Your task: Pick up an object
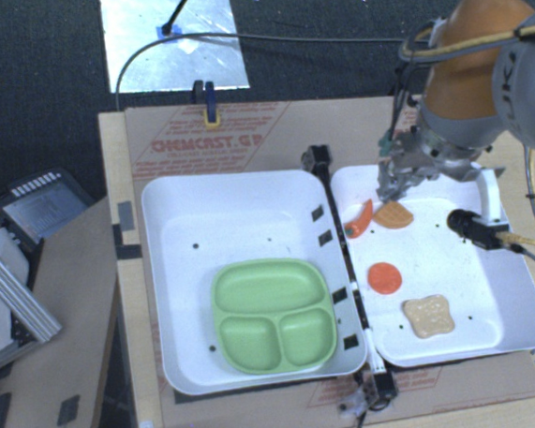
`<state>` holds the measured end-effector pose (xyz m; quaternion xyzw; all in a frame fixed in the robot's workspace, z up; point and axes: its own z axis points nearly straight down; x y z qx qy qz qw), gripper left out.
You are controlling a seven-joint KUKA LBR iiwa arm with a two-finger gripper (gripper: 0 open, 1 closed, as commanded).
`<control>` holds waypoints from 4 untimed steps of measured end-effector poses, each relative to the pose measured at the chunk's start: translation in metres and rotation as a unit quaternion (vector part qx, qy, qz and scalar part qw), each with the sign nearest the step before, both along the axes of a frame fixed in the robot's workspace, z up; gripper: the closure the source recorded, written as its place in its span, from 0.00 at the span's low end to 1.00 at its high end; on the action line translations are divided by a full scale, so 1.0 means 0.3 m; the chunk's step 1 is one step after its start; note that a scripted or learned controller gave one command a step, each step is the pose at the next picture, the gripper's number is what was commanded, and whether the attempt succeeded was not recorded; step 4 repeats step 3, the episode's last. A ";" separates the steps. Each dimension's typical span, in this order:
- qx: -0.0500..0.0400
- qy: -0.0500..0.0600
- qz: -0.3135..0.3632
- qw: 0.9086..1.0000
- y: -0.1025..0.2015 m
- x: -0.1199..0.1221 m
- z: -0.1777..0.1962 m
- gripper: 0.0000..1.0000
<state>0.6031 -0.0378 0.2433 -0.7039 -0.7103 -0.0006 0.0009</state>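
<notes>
A: Where is the claw?
B: Low at the right bin's far edge, above a flat tan wafer and orange curved strip. Grip state unclear.
A: Which step?
B: Likely reaching; next needs a descent onto the wafer, then closing.

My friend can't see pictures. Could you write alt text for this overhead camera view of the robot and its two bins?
A grey robot arm with an orange band reaches from the right, its gripper low over the right white bin, just above an orange carrot-like piece and a tan piece. That bin also holds a red disc and a toast slice; the left bin holds a green divided tray.
</notes>
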 end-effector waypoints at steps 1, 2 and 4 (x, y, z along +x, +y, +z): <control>0.000 0.001 0.000 1.000 0.161 -0.080 -0.049 1.00; 0.000 0.001 0.000 1.000 0.296 -0.171 -0.062 1.00; 0.000 0.000 0.000 1.000 0.468 -0.207 -0.088 1.00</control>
